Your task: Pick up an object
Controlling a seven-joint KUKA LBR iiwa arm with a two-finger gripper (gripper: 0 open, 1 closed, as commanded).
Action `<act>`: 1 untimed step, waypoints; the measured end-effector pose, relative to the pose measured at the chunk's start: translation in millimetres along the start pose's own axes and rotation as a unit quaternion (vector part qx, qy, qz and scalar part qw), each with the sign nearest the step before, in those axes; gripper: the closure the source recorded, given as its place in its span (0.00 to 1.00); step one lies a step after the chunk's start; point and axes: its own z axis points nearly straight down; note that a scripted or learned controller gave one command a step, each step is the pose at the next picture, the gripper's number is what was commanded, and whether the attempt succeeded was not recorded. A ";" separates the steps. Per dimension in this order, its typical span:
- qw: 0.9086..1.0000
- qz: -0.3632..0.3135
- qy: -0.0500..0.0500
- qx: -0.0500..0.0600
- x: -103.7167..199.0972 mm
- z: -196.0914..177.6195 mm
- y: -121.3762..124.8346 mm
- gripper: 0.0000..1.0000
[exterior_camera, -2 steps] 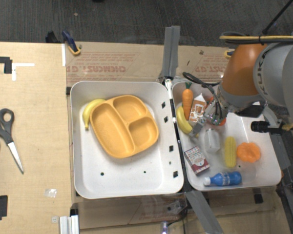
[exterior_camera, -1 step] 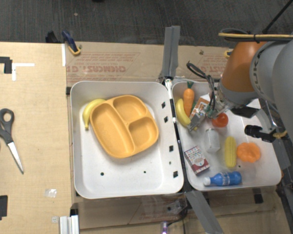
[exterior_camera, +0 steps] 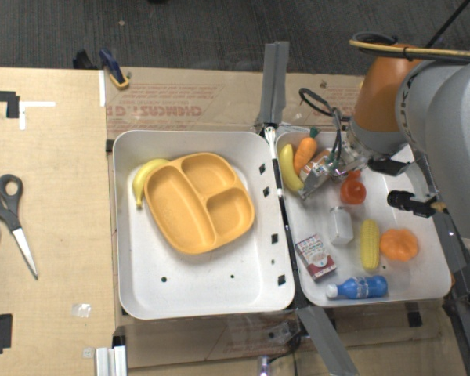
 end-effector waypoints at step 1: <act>1.000 0.006 -0.010 -0.013 -0.4 3.1 -112.9 0.00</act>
